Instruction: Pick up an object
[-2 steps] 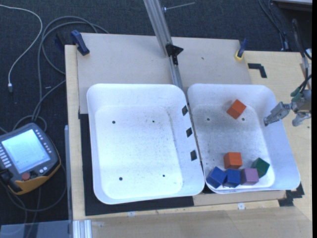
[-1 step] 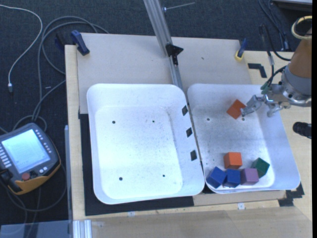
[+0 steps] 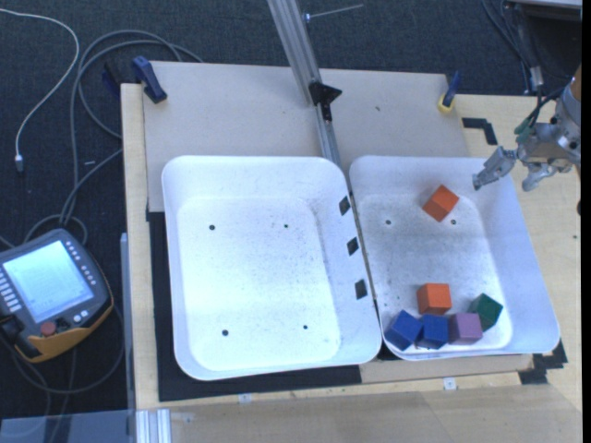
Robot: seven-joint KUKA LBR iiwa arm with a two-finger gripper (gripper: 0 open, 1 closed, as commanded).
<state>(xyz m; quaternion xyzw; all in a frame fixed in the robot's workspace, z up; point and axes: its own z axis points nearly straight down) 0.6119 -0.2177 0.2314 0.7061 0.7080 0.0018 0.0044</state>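
Nearest the camera runs the bench (image 3: pixel 277 404) front edge, and on the bench sit the two white bins, the largest things here. Left bin (image 3: pixel 189 247) holds nothing to pick; the right bin (image 3: pixel 522 247) carries every candidate.

Above the right bin's far right rim hangs the gripper (image 3: pixel 517 169), its two fingers spread wide apart with nothing between them.

Nearest to it is a lone orange block (image 3: pixel 441 202), tilted, standing well apart from the rest in the bin's far half. Along the near wall a cluster crowds together: a second orange cube (image 3: pixel 433 297), two blue cubes (image 3: pixel 418 329) touching each other, a purple cube (image 3: pixel 468 327) and a green cube (image 3: pixel 487 310) just beside it.

To do the pick well, I would judge the lone orange block the better target: free space lies on all sides, so the fingers can straddle it without nudging neighbours. Turning the wrist to match its tilted faces and centring before descending should matter most; the clustered cubes risk a jammed finger.

No brand, label or legible writing can be made out.
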